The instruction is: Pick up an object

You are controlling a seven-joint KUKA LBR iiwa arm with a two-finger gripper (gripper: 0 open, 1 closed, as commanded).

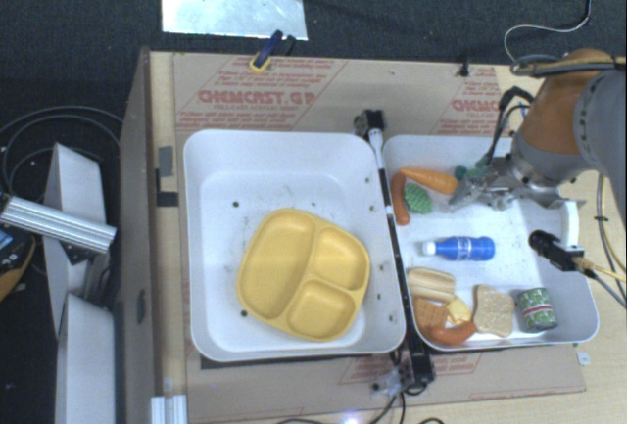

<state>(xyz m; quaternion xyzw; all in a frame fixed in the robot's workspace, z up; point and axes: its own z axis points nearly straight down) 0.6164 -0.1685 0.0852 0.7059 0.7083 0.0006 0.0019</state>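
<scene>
Pick not yet made.
Gripper (468,189) low in right bin (585,314), beside carrot (428,179); jaws' state unreadable, apparently nothing held. Bottle (458,248) lies loose below; grasp and lift remain.

A tray (304,273) lies in the left bin (211,167). In the right bin (578,314), a carrot (429,180) sits at the upper left, a bottle (458,248) in the middle, bread (494,310) and a can (535,307) along the bottom.

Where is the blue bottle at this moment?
The blue bottle lies on its side near the middle of the right bin, below the carrot and above the bread slice.
</scene>
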